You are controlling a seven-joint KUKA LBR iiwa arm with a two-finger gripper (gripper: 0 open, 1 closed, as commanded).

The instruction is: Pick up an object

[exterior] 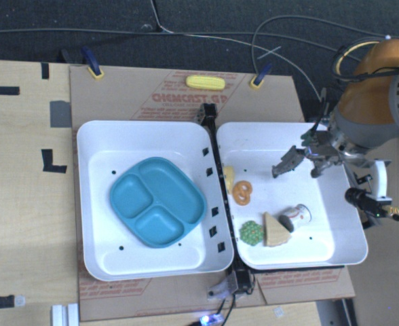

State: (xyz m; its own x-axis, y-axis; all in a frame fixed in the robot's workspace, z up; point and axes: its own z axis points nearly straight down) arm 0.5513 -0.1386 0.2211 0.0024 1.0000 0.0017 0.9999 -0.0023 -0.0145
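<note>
The jaws of the gripper (pixel 301 163) stand wide and hold nothing, hovering above the right bin (pixel 250 136). This looks like the approach step. The pretzel (pixel 242 192), green ball (pixel 252 233) and wedge (pixel 275 230) lie near its front-left corner; next, descend over one.

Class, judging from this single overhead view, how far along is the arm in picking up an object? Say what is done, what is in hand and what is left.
Done: nothing is lifted. The pretzel, green ball, wedge and small can all lie in the right bin. In hand: nothing; the gripper hangs open over that bin's upper part, above bare floor. Left: descend onto an item, close and lift.
</note>
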